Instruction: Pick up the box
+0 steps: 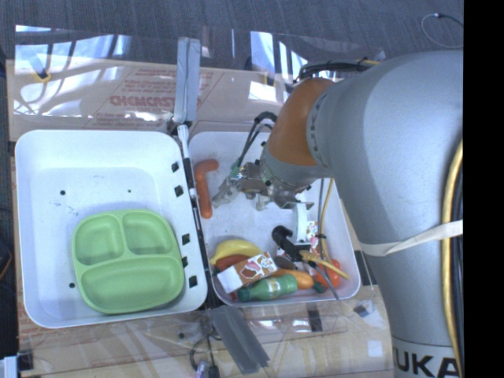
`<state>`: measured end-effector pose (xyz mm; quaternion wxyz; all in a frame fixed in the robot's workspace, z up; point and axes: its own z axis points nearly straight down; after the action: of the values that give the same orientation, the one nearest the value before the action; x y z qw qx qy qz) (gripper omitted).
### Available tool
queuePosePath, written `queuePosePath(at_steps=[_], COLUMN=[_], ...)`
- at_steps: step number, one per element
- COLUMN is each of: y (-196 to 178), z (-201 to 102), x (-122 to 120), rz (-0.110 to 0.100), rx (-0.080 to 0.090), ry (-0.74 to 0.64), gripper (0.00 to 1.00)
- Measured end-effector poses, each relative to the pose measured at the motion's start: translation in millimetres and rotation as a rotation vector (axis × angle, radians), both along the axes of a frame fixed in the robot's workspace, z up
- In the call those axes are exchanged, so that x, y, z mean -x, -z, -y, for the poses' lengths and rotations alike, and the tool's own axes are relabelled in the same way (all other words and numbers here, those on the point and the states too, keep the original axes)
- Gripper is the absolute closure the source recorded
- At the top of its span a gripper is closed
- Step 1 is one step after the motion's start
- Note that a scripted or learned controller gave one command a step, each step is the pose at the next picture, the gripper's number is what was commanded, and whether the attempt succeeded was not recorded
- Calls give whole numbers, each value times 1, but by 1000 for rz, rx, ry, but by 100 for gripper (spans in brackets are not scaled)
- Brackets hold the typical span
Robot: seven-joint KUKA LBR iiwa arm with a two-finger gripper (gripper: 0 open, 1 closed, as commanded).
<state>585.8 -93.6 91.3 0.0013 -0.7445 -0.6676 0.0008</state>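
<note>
Clutter crowds the near end of the right shallow white plastic bin (224,150). The small white carton box with red and brown print (250,268) lies there on a tilt, just beside a yellow banana (234,250) and touching a green plastic bottle (272,288) that lies on its side along the near wall. The print on the box is too small to read. To its right, orange and red pieces (329,272) overlap so closely that their shapes cannot be sorted out. A reddish-orange sausage (205,186) lies alone along the bin's left wall. The grey arm with its orange band (295,128) covers most of the bin's far right part. The metal gripper (240,189) hangs over the middle of the bin, near the sausage and well apart from the box. Whether it is spread or pressed together cannot be told amid the wrist hardware. The left shallow white plastic bin (39,172) holds a light green three-compartment plate (126,262).
</note>
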Motion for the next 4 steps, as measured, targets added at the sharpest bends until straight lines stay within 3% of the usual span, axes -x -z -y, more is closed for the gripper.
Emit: queuePosePath(at_steps=[1,2,3,4], y=[-2,-1,-1,-1], z=[78,74,67,5], x=[-13,-72,-71,-71], rz=[5,3,0,0], rx=[2,0,-1,1], ry=[-234,-199,-270,-277], gripper=[0,0,0,0])
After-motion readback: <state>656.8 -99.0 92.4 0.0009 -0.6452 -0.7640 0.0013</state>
